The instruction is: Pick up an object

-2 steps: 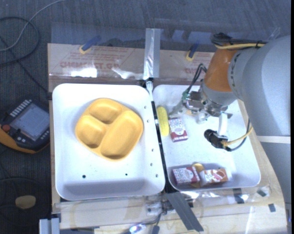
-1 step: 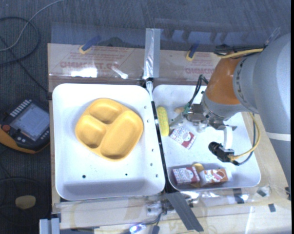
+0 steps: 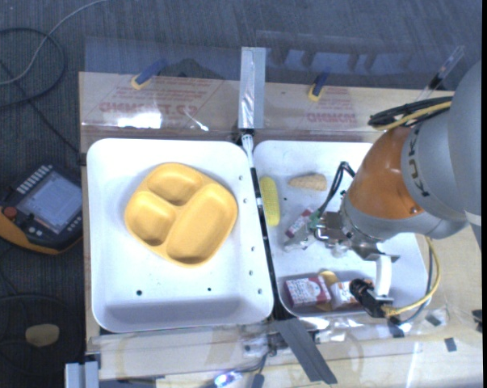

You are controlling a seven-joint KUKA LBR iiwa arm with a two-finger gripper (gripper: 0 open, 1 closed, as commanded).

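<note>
- Camera view: gripper (image 3: 314,231) low in right bin (image 3: 405,297), fingers hidden, cannot tell apart or together.
- Small wrapped thing (image 3: 297,227) at nine o'clock, touching; could skid away.
- Corn (image 3: 268,200) at ten, ketchup bottle (image 3: 310,290) at six, bumpable.

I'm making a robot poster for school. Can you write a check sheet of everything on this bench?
Surface: two shallow white bins, left bin and right bin, on a brown bench.
Job's things: yellow three-part plastic plate in the left bin; in the right bin a yellow corn cob, a tan bread roll, a small red and silver packet, a red ketchup-style bottle.
Clutter: blue and yellow clips on the bench's far edge.
Grippers: gripper low over the right bin; fingers too blurred to judge.
Cables: yellow and black cables on the arm.
Surroundings: orange handheld controller on grey carpet.
</note>
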